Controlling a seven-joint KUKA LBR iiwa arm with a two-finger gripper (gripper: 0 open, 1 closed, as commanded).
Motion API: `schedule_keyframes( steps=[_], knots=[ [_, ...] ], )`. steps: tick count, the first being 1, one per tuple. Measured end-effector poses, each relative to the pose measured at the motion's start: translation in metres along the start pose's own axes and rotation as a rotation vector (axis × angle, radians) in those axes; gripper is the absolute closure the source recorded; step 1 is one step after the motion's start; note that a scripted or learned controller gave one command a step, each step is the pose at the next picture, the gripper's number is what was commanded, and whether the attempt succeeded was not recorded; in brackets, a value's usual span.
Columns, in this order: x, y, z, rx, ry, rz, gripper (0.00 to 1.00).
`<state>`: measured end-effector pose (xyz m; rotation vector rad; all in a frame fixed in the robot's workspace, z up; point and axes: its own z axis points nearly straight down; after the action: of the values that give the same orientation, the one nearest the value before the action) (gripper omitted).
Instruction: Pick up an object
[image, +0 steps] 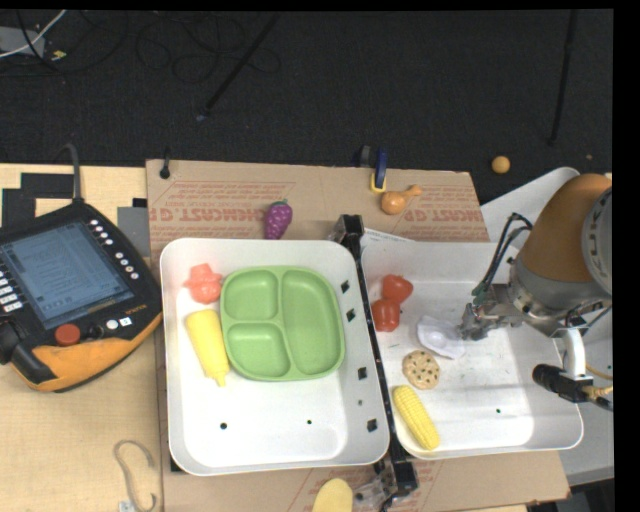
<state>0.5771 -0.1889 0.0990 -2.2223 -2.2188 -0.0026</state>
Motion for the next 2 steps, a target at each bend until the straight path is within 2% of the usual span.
schedule_keyframes(
  steps=[1, 2],
  knots=[
    [-0.007, -0.008, -0.049, -0.001, -0.003, 0.005, 1.0],
    [0.002, -0.009, -0.104, -0.002, -0.002, -0.001, 1.0]
  ],
)
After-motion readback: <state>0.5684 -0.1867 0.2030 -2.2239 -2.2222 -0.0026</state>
